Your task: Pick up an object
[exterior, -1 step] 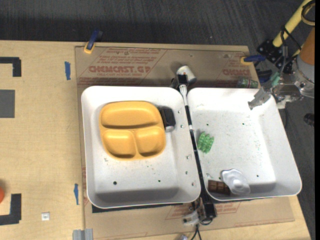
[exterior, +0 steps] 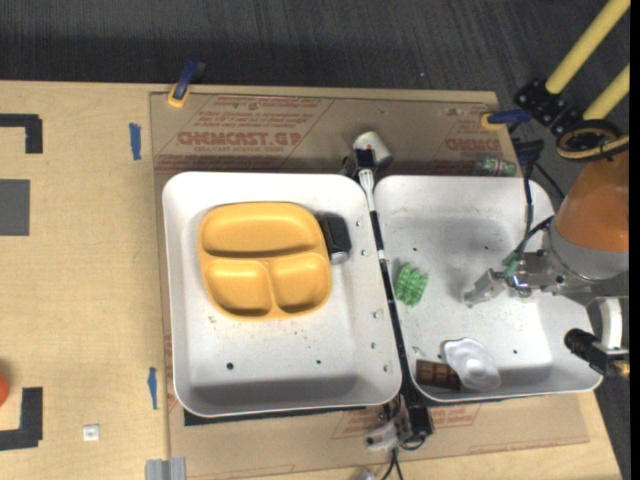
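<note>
In the right bin lie a small green knobbly object near the left wall, a clear whitish plastic piece at the front, and a brown bar beside it. My gripper hangs over the bin's right half. It is to the right of the green object, apart from it, and behind the clear piece. The grey arm with its orange band comes in from the right. In the left bin, a yellow divided tray has a small black object against its right edge.
The two bins meet at a raised divider running front to back. A cable and connector lie behind the bins. Yellow poles stand at the back right. Cardboard with blue tape lies under the bins.
</note>
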### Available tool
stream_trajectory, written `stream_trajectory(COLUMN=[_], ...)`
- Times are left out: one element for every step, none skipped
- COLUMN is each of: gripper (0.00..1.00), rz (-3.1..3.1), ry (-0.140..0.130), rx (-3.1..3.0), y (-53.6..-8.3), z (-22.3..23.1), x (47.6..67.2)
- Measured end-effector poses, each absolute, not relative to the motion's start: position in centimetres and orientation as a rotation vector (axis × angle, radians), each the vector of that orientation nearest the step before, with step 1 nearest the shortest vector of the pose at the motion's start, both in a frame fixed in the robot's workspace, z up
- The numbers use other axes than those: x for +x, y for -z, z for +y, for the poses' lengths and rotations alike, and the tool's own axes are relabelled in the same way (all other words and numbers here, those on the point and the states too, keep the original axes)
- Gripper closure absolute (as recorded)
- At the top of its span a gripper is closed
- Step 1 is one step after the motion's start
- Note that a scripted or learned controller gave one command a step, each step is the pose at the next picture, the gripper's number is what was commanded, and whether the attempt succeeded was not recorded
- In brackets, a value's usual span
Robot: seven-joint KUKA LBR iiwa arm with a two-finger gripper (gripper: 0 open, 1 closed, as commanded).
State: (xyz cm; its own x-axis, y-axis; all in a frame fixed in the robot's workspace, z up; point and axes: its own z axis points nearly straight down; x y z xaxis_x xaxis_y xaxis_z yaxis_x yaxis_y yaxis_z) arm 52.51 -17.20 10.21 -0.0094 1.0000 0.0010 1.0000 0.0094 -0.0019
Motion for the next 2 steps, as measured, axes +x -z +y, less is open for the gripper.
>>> stream_trajectory(gripper=[0.00,0.00], rz=[-2.182,-1.825], ry=[0.004,0.001], rx=[-2.263,-2.555], y=[-8.5,-8.5], z=[-10.9,-9.3], x=[55.4,47.9])
